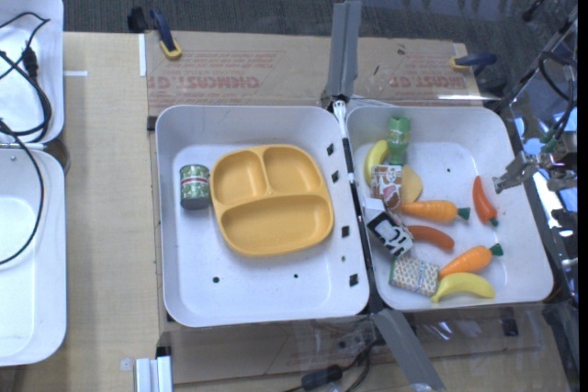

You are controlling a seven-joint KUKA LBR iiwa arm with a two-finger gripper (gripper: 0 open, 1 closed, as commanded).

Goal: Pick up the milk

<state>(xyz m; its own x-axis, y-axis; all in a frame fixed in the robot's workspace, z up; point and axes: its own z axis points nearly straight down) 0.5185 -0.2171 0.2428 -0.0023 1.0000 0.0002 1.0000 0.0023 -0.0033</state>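
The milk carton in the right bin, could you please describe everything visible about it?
The milk carton is a small black box with white lettering, apparently a toy. It lies tipped on its side, askew, near the right bin's left wall. It touches the reddish sausage at its right, and a red-and-white box lies just above.

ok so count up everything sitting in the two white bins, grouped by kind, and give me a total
Carrots: 3
Bananas: 2
Sausage: 1
Black-and-white milk carton: 1
Green bottle: 1
Small printed boxes or packets: 2
Yellow round piece, partly hidden: 1
Yellow divided plate: 1
Small can: 1
Total: 13
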